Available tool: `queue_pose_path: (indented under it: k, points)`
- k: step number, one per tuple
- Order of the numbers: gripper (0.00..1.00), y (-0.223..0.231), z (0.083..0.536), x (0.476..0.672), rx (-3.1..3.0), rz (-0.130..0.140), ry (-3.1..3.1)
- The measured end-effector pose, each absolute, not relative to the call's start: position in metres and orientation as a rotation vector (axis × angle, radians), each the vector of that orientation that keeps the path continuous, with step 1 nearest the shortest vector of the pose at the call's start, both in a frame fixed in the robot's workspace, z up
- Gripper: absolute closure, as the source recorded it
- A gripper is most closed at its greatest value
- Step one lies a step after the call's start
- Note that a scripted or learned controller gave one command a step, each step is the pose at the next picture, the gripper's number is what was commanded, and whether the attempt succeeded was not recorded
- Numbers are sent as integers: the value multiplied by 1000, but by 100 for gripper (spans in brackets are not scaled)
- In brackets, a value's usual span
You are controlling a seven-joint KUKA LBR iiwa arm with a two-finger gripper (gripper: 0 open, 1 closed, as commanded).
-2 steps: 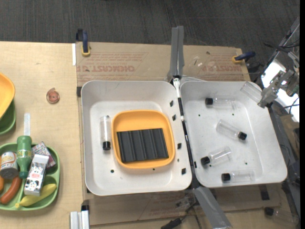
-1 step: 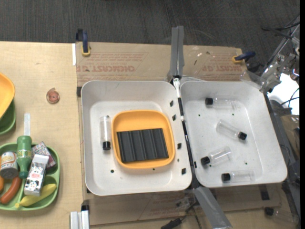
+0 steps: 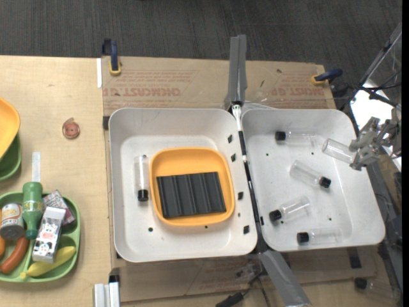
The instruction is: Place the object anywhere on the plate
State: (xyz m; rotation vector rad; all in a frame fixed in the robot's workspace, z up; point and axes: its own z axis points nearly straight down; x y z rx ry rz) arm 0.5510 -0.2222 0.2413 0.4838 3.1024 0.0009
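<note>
I've got the gripper (image 3: 358, 153) at the frame's right edge, its jaws clamped on a clear vial (image 3: 337, 149): light, slick, probably fragile, best gripped mid-body before heading to the yellow plate (image 3: 192, 164) centre-left.

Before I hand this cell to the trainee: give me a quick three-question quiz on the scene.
1. True or false: the vial in the view's left bin lies on the orange plate.
2. What lies on the plate? A) a dark ribbed slab B) a banana C) a capped vial
3. Fill in, view's left or right: the end effector is at the outer edge of the ___ bin.

Key: 1 false, the vial lies beside the plate. 2 A. 3 right; that right bin holds the other vials.
</note>
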Motion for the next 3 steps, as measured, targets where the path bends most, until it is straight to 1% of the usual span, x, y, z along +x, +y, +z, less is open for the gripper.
queue_pose_path:
  k: [1,2,3]
  points:
    - [100,-221,292,636,-304,0,3120]
    - [100,-222,263,558,-636,2,3074]
    - [100,-221,337,591,-921,1,2998]
